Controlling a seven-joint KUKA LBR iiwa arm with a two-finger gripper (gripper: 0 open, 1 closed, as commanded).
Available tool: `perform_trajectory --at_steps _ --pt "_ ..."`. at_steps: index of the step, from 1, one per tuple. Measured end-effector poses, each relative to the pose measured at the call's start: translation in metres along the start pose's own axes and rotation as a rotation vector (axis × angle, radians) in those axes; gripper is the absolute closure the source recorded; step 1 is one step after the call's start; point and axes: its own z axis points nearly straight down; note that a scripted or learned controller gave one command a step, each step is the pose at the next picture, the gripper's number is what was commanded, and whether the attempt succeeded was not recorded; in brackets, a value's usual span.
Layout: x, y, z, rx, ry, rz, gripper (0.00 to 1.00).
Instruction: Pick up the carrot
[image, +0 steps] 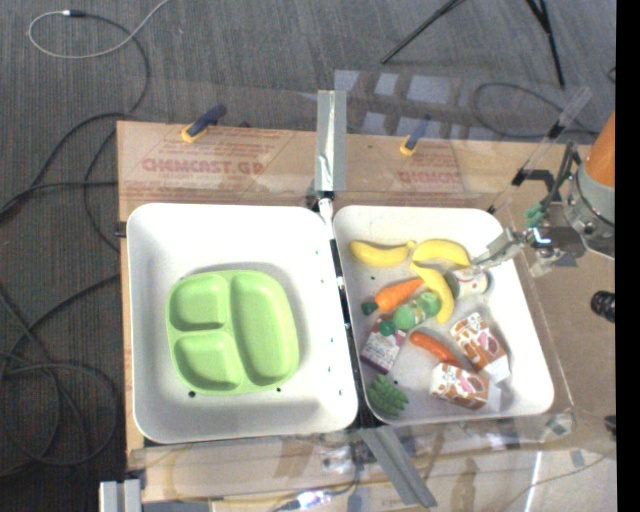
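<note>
The carrot (401, 293) is orange with a green leafy end and lies slanted in the upper middle of the right bin (530, 395). It rests just below a yellow banana (378, 253) and beside a second banana (438, 262). My gripper (482, 261) reaches in from the right over the bin's upper right part. It hangs by the second banana, roughly a carrot's length to the right of the carrot. Nothing shows held in it.
Around the carrot lie a green round item (407, 316), a red pepper (436, 347), a purple box (381, 350), two printed cartons (462, 384) and a dark green leafy piece (389, 396). The left bin (150, 240) holds a green divided plate (235, 330).
</note>
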Motion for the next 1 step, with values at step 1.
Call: perform_trajectory --at_steps 1 --pt "0.0628 0.0551 0.1056 0.002 0.000 0.019 0.00"
